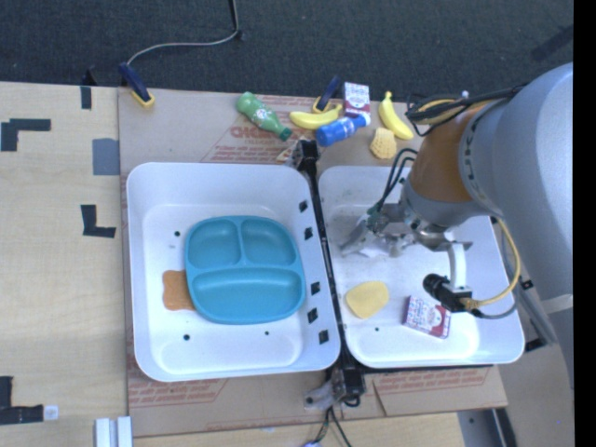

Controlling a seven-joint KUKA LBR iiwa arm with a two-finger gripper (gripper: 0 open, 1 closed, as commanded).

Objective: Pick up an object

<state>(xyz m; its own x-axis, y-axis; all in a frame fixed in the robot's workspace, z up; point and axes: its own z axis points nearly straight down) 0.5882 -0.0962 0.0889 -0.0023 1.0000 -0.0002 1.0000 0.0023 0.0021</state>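
My gripper [376,241] hangs low over the middle of the right bin [484,343], open, with nothing between its fingers [357,241]. A flat yellow piece [367,298] lies on the bin floor just in front of the gripper, apart from it. A small red and white box [426,316] lies to the right of that piece, near the bin's front. The grey arm with its orange band [447,161] covers the bin's right rear part.
The left bin [149,333] holds a blue divided plate [245,268] with an orange slab [175,290] poking out at its left. Behind the bins lie a green bottle [263,116], two bananas [315,117], a blue bottle [337,130] and a small box [356,96].
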